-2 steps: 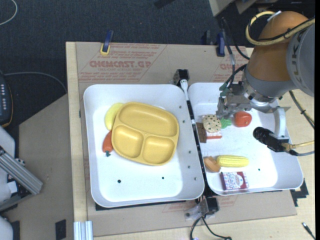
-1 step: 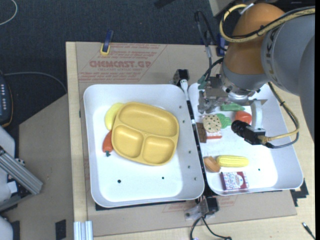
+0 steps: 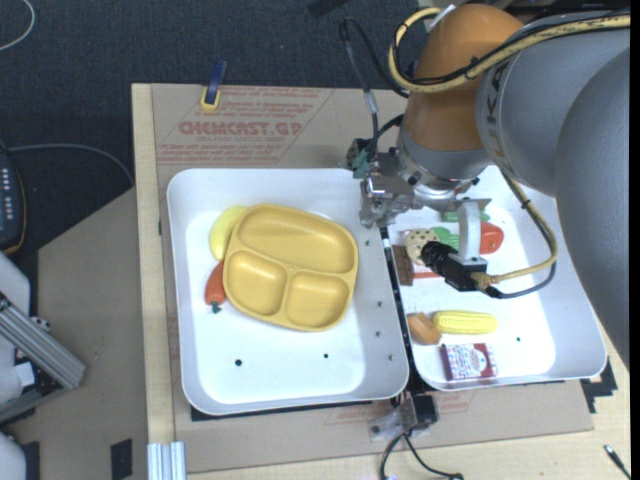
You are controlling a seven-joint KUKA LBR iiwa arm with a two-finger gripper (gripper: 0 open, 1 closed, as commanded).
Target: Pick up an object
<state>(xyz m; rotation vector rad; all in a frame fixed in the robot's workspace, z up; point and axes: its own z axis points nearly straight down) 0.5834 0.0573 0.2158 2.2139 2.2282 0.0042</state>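
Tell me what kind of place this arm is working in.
Probably a lab test bench, not a kitchen: two white bins sit on cardboard over dark carpet, holding toy food like corn and a yellow tray, with loose cables around.

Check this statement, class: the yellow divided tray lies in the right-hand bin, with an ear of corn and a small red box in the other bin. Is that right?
Not quite. The camera view shows the yellow divided tray in the left-hand bin, not the right-hand one. The ear of corn and the small red box do lie in the other bin, the right-hand one.
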